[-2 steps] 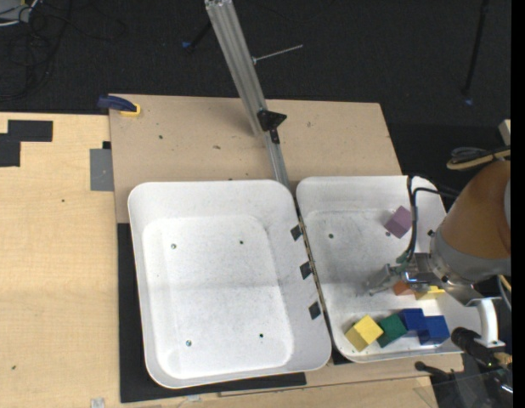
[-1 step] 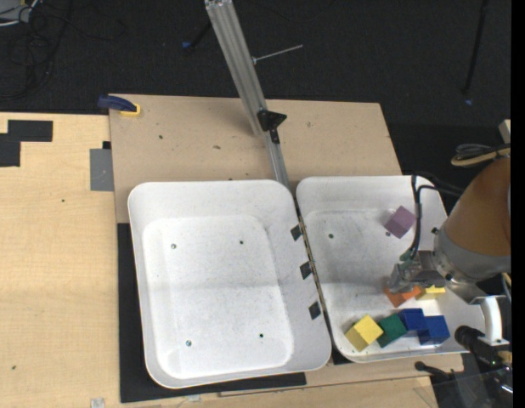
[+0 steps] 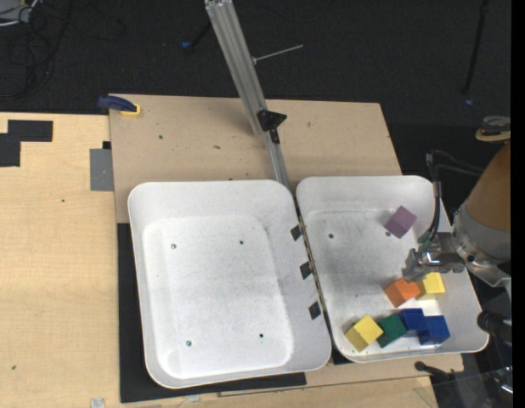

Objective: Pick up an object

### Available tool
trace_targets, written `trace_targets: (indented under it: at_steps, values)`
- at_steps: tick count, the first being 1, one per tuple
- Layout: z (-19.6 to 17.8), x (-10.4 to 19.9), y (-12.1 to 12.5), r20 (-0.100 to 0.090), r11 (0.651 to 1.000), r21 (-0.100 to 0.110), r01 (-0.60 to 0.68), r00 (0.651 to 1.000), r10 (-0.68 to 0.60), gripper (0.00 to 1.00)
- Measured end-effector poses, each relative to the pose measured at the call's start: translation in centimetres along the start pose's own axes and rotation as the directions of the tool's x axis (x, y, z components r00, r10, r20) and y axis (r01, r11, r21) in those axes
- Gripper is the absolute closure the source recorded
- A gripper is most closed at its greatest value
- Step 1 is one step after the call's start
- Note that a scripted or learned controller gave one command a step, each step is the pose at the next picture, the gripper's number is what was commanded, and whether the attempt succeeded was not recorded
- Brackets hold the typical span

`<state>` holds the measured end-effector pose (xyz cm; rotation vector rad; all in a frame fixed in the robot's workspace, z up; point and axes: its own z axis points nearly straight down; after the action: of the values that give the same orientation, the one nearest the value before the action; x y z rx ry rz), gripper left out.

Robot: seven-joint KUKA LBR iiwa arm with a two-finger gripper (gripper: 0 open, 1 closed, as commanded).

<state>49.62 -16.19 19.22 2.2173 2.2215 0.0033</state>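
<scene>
The right bin (image 3: 347, 228) holds several small blocks. A purple block (image 3: 401, 221) lies alone toward the far side. An orange block (image 3: 403, 291) and a small yellow block (image 3: 433, 285) sit near the right wall. Along the front rim lie a larger yellow block (image 3: 363, 332), a green block (image 3: 392, 327), a blue block (image 3: 424, 324) and a white block (image 3: 431, 309). My gripper (image 3: 419, 266) reaches in from the right, low over the bin, its tip just above and touching or nearly touching the orange block. Nothing shows between its fingers.
The left bin (image 3: 160, 219) stands beside the right one, joined by black clips (image 3: 306, 269). A slanted aluminium bar (image 3: 244, 75) rises behind the bins. The arm's orange band (image 3: 492, 189) sits at the right edge.
</scene>
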Motion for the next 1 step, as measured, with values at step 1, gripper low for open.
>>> trace_targets:
  at_steps: [1]
  values:
    - [-4.06, -0.09, 0.12, 0.0, 1.0, 0.001, -0.001, 1.0, 0.001, 1.0]
